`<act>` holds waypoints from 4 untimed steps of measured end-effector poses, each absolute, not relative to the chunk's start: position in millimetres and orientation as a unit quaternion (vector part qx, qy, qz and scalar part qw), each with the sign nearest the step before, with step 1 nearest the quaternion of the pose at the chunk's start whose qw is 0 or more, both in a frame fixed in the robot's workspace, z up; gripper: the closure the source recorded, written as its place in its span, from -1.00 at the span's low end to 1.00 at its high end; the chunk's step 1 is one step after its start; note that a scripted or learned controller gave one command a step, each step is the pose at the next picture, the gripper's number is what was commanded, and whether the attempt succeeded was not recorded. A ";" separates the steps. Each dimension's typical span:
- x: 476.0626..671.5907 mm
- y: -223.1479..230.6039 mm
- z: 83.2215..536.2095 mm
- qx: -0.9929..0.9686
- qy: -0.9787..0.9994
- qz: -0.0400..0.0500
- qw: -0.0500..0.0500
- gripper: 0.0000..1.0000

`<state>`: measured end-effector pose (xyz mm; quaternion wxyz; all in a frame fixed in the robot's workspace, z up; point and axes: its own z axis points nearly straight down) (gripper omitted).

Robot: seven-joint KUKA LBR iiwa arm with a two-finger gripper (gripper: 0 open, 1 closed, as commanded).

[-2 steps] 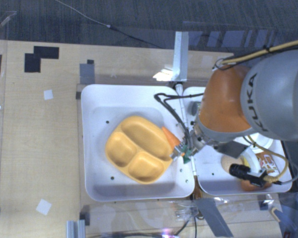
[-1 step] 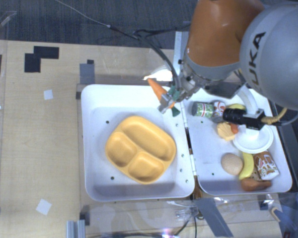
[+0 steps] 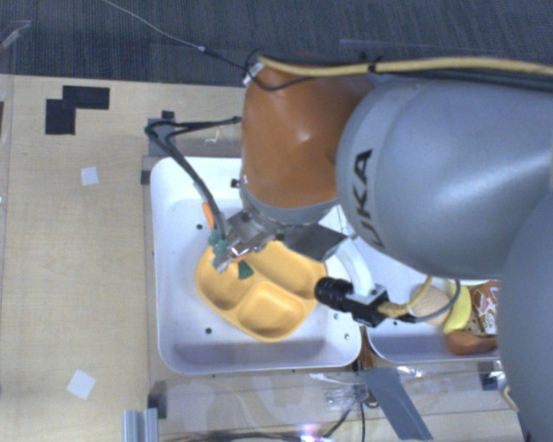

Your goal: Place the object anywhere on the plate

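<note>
Illumination is even and moderately bright, from overhead. The arm (image 3: 442, 155) casts a soft shadow across the white bin (image 3: 180, 339). Mild glare shows on the arm's grey shell. Overall sharpness is low; the arm, nearest the camera, appears slightly blurred.

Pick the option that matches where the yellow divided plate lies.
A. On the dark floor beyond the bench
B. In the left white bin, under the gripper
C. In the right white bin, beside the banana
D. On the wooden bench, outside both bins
B: the yellow plate lies on the floor of the left bin, with the gripper over its upper edge.
</note>
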<state>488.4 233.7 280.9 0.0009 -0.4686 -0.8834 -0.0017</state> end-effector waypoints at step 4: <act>503.3 160.5 283.5 -0.731 -0.683 -0.002 -0.001 1.00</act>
